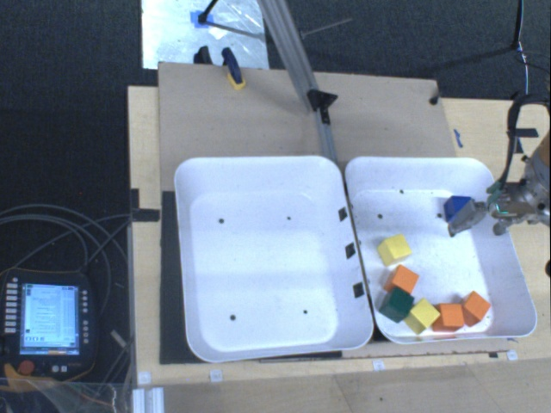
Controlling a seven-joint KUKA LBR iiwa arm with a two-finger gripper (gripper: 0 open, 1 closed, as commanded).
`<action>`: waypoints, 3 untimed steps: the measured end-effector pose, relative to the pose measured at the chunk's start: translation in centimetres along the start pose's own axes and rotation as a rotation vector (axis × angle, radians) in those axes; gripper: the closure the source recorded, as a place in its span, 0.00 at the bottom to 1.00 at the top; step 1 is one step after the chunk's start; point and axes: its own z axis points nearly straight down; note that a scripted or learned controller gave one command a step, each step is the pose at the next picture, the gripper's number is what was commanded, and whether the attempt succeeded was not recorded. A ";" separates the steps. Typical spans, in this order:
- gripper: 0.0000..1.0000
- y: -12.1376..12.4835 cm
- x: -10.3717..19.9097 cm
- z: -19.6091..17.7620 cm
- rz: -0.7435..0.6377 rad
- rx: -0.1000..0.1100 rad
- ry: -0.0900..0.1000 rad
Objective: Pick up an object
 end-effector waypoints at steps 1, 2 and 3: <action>0.00 0.0 0.0 0.0 0.001 0.000 0.000; 0.00 0.2 0.2 4.2 0.002 0.004 0.000; 0.00 0.1 0.1 8.3 0.003 0.004 0.000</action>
